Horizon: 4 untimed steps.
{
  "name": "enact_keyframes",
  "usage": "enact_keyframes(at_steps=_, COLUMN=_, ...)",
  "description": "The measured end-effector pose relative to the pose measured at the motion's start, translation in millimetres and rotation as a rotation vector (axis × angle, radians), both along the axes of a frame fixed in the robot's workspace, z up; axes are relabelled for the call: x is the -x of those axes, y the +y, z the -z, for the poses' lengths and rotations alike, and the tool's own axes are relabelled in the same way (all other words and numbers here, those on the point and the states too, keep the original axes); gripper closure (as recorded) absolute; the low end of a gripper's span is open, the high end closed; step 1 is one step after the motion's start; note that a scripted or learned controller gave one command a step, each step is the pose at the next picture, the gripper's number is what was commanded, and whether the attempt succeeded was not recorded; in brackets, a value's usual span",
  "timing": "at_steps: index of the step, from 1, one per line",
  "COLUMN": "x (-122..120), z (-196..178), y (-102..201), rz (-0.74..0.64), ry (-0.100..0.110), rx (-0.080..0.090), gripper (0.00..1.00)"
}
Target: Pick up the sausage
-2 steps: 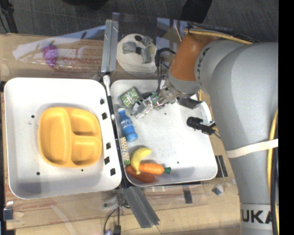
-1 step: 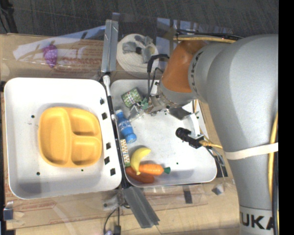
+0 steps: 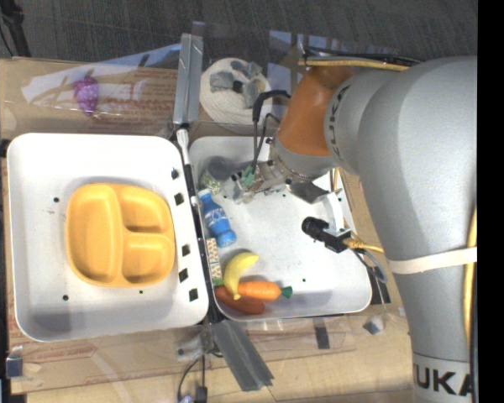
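Note:
The sausage (image 3: 240, 304) is a reddish-brown piece lying at the front edge of the right bin (image 3: 319, 284), partly covered by an orange carrot (image 3: 260, 290). My gripper (image 3: 250, 181) hangs over the back left corner of that bin, well away from the sausage, with the orange-banded wrist behind it.
A banana (image 3: 238, 266) lies just behind the carrot. A blue bottle (image 3: 217, 222) rests along the right bin's left wall, and a small dark item (image 3: 214, 173) sits beside the gripper. The left bin (image 3: 34, 309) holds a yellow divided plate (image 3: 122, 232).

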<state>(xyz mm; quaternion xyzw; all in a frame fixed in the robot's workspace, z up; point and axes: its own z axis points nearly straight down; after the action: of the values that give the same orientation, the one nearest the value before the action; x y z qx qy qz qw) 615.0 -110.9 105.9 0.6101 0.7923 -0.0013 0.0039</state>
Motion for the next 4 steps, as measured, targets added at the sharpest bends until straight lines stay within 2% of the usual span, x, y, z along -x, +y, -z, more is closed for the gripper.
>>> enact_keyframes(at_steps=1, x=0, z=-1, y=-2, rz=0.001, ry=-0.001, rx=0.003, gripper=0.00)
enact_keyframes(at_steps=2, x=63, z=12, y=-10, rz=-0.192, ry=0.002, rx=-0.002, gripper=0.00)
enact_keyframes(at_steps=3, x=128, z=-39, y=-74, rz=-0.336, ry=0.008, rx=-0.007, gripper=0.00)
enact_keyframes(at_steps=4, x=133, z=2, y=-82, rz=-0.202, ry=-0.006, rx=-0.003, gripper=0.00)
